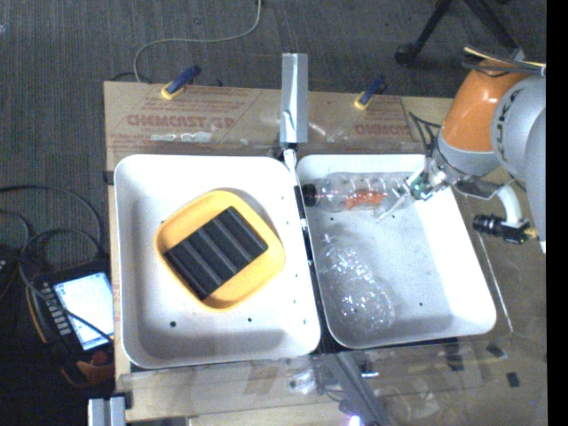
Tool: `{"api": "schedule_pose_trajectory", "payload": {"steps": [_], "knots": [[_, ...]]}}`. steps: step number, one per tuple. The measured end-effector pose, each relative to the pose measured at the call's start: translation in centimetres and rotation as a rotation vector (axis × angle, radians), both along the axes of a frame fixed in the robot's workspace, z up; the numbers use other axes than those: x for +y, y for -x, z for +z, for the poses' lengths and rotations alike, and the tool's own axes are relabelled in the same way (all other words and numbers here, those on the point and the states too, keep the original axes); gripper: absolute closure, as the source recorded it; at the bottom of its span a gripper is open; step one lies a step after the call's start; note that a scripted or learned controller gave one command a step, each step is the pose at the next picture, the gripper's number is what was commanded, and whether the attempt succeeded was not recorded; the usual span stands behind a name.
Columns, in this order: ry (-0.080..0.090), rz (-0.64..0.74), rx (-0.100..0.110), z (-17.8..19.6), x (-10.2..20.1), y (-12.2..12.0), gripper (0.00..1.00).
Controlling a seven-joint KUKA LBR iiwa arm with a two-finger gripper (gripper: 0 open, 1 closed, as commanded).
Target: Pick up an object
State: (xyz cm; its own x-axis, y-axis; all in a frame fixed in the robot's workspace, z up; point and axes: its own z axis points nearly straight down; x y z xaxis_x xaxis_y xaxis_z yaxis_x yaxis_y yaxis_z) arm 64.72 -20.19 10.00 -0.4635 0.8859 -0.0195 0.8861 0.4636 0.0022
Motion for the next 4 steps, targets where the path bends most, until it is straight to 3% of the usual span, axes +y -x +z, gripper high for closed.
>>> {"api": "schedule_pose_trajectory", "payload": {"steps": [2,3,4], "knots": [[0.012,0.013,0.009,0.1,0.4,-0.4,0.00],[0.018,0.006,0.019,1.2,-0.3,-0.1,1.00],[0.018,0.008,0.013,1.1,0.0,-0.2,0.00]]}}
